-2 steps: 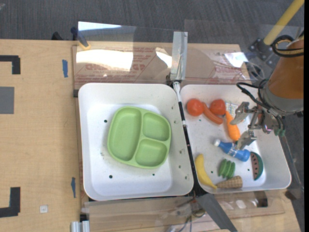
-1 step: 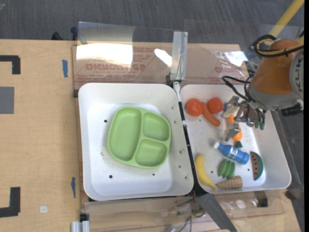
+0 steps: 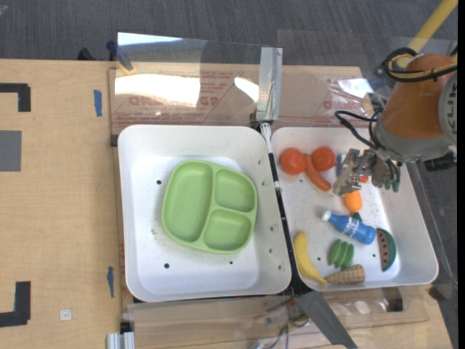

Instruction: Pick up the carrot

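My gripper point(image 3: 351, 179) hangs in the right bin point(image 3: 425, 257), its spread unreadable to me, with the carrot point(image 3: 352, 201) touching it at six o'clock, so descending I might clip the blue bottle point(image 3: 352, 227) at six instead.

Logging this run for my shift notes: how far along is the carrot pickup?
Done: the gripper has reached the right bin, directly over the carrot. In hand: nothing visibly gripped; the carrot looks to be lying on the bin floor. Left: closing on the carrot and lifting it.
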Tool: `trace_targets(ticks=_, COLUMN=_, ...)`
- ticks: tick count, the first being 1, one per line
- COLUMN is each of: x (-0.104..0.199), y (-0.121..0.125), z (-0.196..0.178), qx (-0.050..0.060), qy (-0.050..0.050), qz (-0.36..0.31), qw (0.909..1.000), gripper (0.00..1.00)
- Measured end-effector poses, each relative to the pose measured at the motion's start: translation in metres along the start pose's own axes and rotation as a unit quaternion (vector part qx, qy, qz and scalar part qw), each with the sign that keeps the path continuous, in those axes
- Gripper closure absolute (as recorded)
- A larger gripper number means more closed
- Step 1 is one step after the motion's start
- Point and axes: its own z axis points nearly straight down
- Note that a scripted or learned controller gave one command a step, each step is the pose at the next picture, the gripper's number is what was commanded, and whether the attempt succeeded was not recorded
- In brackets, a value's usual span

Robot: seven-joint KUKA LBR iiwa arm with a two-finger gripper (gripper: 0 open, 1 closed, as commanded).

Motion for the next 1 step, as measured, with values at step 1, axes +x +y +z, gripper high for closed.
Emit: trace_targets(ticks=1, x=0.0862, y=-0.0358, z=0.0149, qx=0.0, qy=-0.001, qz=-0.249, qw=0.9685, gripper=1.0)
